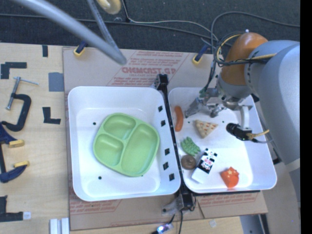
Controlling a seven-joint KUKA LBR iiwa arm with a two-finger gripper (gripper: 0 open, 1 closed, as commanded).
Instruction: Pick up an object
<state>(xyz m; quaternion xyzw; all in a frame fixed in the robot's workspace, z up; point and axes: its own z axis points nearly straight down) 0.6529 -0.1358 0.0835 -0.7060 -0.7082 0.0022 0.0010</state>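
Camera view: your gripper (206,107) hangs over the right bin (261,152), fingers spread apart, nothing between them. Just below lies the pizza slice (206,127); the sausage (178,118) sits to its left by the divider. Lettuce (191,146), cow-print carton (205,164) and red pepper (230,176) lie nearer you. The green plate (126,144) fills the left bin (83,101).

Bright, even overhead light whitens both bins (78,130); shadows beside them stay soft, and the grey pole (63,21) above them blurs.
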